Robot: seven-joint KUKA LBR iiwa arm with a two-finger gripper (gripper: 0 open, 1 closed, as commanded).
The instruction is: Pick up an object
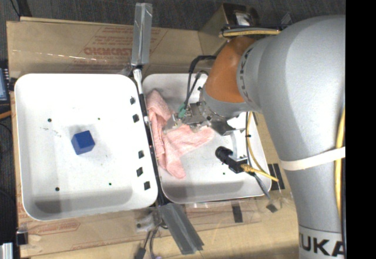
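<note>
Directly beneath the two-finger gripper [187, 115] I read the crumpled pink cloth [172, 149], which lies in the right-hand shallow white bin [205, 190]. The cloth's long axis runs along that bin's left wall, from the far edge toward the near edge, with a flap folded out to the right at mid-length. The gripper sits over that flap, at or touching the fabric; contact cannot be confirmed from this angle. I cannot tell whether the gripper is released or clenched, because the orange-banded wrist [226, 78] crowds its tip, and I see no fabric raised clear of the bin floor. My judgement: the cloth is the nearer candidate, and taking it calls for a closure and a straight lift. Farther off, a small blue cube [83, 141] rests near the middle of the left-hand shallow white bin [35, 134], well apart from the gripper and across the shared wall.
</note>
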